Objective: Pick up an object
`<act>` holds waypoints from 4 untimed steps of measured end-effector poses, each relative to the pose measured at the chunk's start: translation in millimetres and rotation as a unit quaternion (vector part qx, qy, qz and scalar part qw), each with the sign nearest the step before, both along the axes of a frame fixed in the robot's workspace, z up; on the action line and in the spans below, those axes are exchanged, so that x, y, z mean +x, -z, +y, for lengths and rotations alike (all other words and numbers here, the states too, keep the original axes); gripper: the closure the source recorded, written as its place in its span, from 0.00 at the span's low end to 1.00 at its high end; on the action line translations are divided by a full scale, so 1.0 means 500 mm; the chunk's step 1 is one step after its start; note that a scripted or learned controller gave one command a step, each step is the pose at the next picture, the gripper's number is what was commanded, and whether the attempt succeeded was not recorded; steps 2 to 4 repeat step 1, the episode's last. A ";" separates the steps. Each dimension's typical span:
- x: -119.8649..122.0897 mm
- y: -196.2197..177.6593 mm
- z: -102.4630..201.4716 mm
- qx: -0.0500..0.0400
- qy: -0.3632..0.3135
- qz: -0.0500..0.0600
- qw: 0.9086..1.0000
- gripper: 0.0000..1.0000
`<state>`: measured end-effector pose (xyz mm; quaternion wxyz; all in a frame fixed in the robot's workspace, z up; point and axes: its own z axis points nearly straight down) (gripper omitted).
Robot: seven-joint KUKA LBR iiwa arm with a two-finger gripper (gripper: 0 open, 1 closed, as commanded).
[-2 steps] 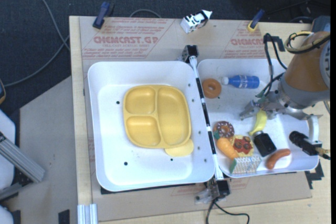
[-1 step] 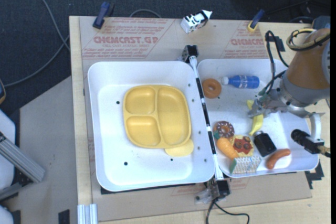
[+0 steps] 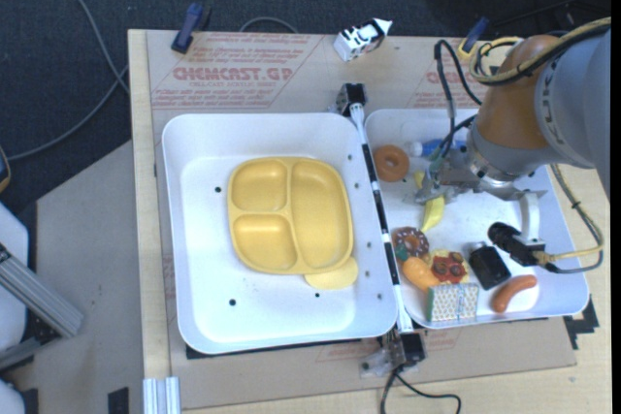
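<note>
Left bin (image 3: 184,208): a yellow divided tray (image 3: 289,213) lying flat, broad and rigid, poor for a two-finger pinch except at its rim. Right bin (image 3: 572,291): small toy foods in a cluster — a brown doughnut (image 3: 392,162) near the divider, a yellow banana (image 3: 433,211) just beside the gripper (image 3: 437,192), an orange piece (image 3: 419,272), a patterned sponge-like block (image 3: 454,302), a sausage (image 3: 513,293) toward the far corner. Likely light, hard plastic, a bit slippery, not fragile. Banana closest; best pinched across its narrow middle. Jaw state: cannot tell, hidden under the wrist. Nothing visibly held.
</note>
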<state>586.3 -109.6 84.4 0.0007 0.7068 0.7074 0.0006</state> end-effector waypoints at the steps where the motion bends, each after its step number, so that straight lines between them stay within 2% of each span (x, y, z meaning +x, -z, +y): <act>1: -0.002 -0.202 0.142 0.001 0.000 0.000 1.000 1.00; 4: -0.002 -0.202 0.142 0.001 0.000 0.000 1.000 1.00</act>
